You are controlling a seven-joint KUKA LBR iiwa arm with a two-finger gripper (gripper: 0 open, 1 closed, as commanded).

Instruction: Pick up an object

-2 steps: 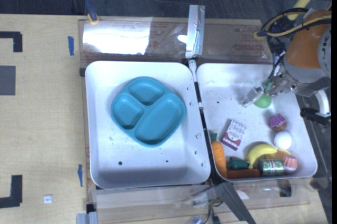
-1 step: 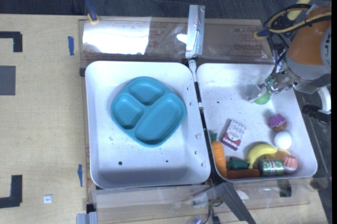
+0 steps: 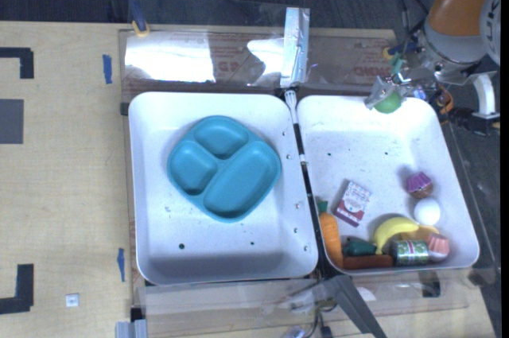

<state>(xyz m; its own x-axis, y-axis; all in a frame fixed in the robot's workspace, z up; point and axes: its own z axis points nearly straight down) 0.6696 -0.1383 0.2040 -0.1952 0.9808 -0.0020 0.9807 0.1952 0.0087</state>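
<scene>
My gripper [image 3: 385, 94] hangs over the far rim of the right bin [image 3: 374, 141], reaching in from the upper right. A small round green object [image 3: 388, 101] sits between its fingers, level with the rim. The gripper is shut on it. Several other objects lie in the near right corner of that bin: a red and white packet [image 3: 352, 203], a purple piece [image 3: 419, 184], a white egg [image 3: 428, 212], a banana [image 3: 395, 231], a carrot [image 3: 330, 238] and a small can [image 3: 413, 250].
The left bin [image 3: 159, 233] holds a blue divided plate [image 3: 225, 167]. A clear plastic wall [image 3: 207, 58] stands behind the bins. The arm's orange band [image 3: 461, 6] and cables are at the top right.
</scene>
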